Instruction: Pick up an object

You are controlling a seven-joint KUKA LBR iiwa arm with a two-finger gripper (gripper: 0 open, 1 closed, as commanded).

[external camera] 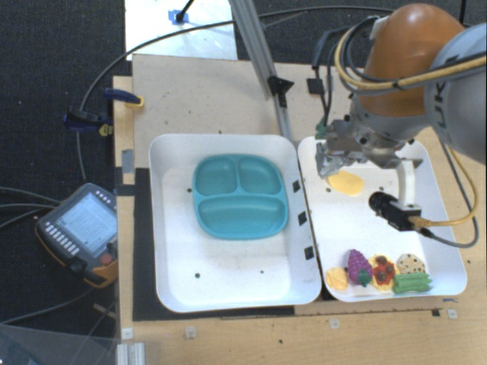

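Hovering at the right bin's (453, 243) upper part, the gripper (332, 166) nears the yellow piece (348, 182); its grip state I cannot tell; next it must descend.

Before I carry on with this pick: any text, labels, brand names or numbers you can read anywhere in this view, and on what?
None can be read.
Teach pendant left of the bench: its screen is lit, but whatever is on it is too small and blurred to read.
Blue divided plate, both white bins, the toy foods and the arm: no lettering can be made out.
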